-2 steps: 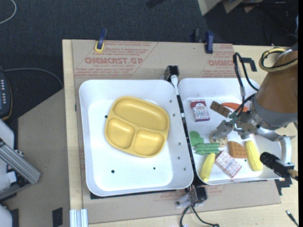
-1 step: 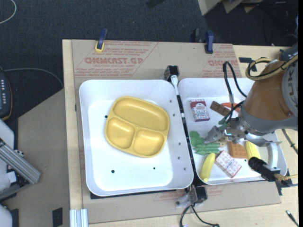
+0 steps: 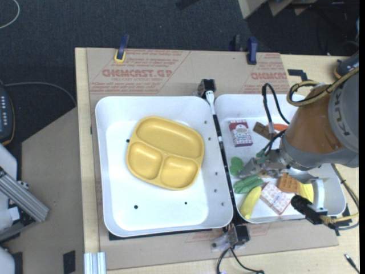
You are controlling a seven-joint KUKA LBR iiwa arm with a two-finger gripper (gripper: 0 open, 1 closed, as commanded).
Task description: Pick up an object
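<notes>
Camera view, near to far. Right shallow white bin, lower right of frame, holds the pickable clutter. Yellow banana-shaped toy lies at the bin's near rim. Pink-and-white checked small box is just beside it to the right. Orange waffle-patterned block touches the box's far side. Small yellow piece sits right of that, at the arm's near edge. Behind the banana toy: dark green pod-shaped toy, then light green leaf-like piece. Pincer is low over the middle of this bin, right by the two green pieces. Can't tell if it's wide or narrow, or whether it touches either one. Farther back in the same bin: red-and-white printed small box, brown flat piece, orange bit near the arm.

Left shallow white bin: yellow plastic three-compartment plate, lying flat, centre-left of frame. Counter is a pale board with red print. Yellow clamp and blue clamp grip its far edge.
</notes>
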